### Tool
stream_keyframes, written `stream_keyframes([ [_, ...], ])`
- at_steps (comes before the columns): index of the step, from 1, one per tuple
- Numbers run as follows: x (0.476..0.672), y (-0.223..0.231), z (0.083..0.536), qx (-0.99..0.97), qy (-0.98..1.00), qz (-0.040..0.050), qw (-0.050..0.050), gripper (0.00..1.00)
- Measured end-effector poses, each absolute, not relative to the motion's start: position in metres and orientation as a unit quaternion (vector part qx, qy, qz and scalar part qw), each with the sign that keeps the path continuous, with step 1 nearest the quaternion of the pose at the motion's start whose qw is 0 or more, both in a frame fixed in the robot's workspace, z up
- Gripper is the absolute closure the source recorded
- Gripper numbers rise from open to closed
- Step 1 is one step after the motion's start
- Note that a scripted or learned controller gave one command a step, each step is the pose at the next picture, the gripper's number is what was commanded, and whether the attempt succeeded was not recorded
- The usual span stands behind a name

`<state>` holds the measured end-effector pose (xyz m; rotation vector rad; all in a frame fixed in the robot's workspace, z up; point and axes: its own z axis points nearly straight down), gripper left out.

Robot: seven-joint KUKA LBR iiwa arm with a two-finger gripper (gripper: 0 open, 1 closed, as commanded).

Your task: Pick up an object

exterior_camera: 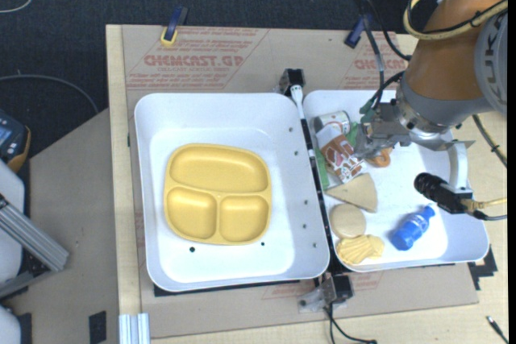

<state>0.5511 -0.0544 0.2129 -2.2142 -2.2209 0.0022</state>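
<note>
Red-brown packet point(343, 159) is taken as the likeliest thing to be picked. It lies in the upper left part of the right bin point(399, 193), close against the wall shared with the neighbouring bin.

At the left of the frame, the left bin point(149, 173) is occupied by a yellow divided plate point(216, 191), well apart from the arm and not concerned in the move.

Past the dividing wall, a small silver can point(332, 123) is seen just above the packet, and a green item point(322, 171) is partly covered by it. Below them, a pale wedge point(360, 194), a pale round piece point(348, 219) and a yellow crinkled piece point(359, 249) are ranged down the frame.

The gripper point(373, 142) is held just to the right of the packet and slightly above it in the frame, with a small orange piece point(380, 160) directly beneath it. Whether the gripper is open or closed cannot be told, and nothing is seen to be held by it.

The packet's long axis is judged to run from upper left to lower right, so a short shift to the left would be needed before a descent. Crowding by the can and the wedge is judged a risk. A blue bottle point(411, 228) lies alone further right and lower.
</note>
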Motion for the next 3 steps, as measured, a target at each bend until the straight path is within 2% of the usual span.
stream_keyframes([
  [2, 0.553, -0.049, 0.233, -0.707, -0.707, -0.0011, -0.002, 1.00],
  [3, 0.542, -0.050, 0.234, -0.707, -0.707, 0.0001, 0.001, 1.00],
])
